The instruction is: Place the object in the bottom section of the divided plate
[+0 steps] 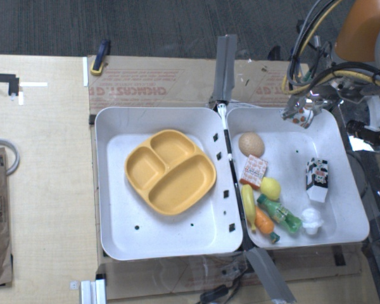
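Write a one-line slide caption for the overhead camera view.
Yellow three-section plastic plate waits in the left white bin; the gripper hovers above the right white bin of toy groceries.

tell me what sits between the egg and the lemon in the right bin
In the camera view, a small red-and-white packet lies between the egg and the lemon.
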### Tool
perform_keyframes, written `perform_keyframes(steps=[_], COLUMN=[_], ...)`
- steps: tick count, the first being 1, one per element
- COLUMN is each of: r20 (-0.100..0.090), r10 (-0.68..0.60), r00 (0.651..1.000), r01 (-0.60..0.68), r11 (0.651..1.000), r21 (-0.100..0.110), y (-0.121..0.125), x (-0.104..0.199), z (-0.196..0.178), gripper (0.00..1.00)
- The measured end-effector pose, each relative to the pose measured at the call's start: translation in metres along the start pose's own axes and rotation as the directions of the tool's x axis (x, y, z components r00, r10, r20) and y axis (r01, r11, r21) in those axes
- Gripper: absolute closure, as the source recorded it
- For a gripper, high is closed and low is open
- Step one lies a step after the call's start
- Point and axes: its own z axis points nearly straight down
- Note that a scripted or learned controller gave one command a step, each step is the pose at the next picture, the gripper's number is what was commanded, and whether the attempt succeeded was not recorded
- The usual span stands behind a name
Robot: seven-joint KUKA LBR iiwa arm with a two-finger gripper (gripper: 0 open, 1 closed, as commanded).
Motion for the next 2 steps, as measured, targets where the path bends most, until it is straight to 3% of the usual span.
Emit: perform_keyframes(steps=[1, 2], r20=[-0.001, -0.001], r10=[0.005, 0.043], r00=[1.0, 0.999], r01=[-0.005, -0.043], r11=[1.0, 0.999], r21=[0.001, 0.0], y=[0.007, 0.015], x=[0.062, 0.125], z=[0.01, -0.01], gripper=[1.0, 1.0])
